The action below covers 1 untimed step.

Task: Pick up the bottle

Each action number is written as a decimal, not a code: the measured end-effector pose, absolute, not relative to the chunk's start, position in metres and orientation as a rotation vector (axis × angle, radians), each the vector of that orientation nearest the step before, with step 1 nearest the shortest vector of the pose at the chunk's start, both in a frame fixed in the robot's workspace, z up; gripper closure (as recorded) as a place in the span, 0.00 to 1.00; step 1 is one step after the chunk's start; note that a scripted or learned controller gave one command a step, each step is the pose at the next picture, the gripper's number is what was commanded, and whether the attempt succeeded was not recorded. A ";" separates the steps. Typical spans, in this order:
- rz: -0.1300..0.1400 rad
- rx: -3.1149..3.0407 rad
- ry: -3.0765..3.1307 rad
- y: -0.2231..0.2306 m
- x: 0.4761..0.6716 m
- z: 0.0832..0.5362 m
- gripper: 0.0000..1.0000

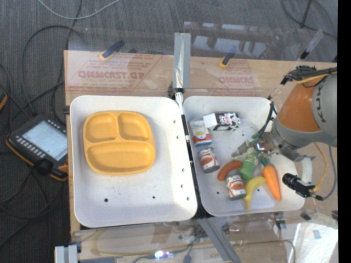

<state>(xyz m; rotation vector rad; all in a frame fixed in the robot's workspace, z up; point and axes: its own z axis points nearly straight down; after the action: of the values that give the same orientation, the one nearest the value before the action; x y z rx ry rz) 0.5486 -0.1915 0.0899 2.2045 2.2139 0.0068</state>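
**Closing in on the green bottle in the right bin**

Hovering low over the right shallow white bin (219, 104), the two-finger gripper (258, 147) sits at the end of the grey arm with its orange band (299, 109), just above a cluster of toy food. Whether it is spread or pressed together cannot be told from this angle. The small green plastic bottle (249, 167) lies tilted among its neighbours: a red sausage (228, 170) touches it on one side, an orange carrot (272, 182) lies just beside it on the other, and a yellow banana (252, 188) and a red-labelled can (236, 187) crowd its lower end.

Doing this well likely means lining the jaws across the bottle's narrow width, not along it, and descending squarely so the sausage and carrot are not caught too. A grip near the bottle's middle should resist slipping. The left bin (131, 201) with its yellow divided plate (119, 142) plays no part.
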 end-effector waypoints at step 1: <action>0.007 2.208 2.216 -0.191 0.549 0.097 1.00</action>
<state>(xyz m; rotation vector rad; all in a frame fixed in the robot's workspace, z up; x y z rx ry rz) 0.5487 -0.1905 0.0969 2.2076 2.2159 0.0071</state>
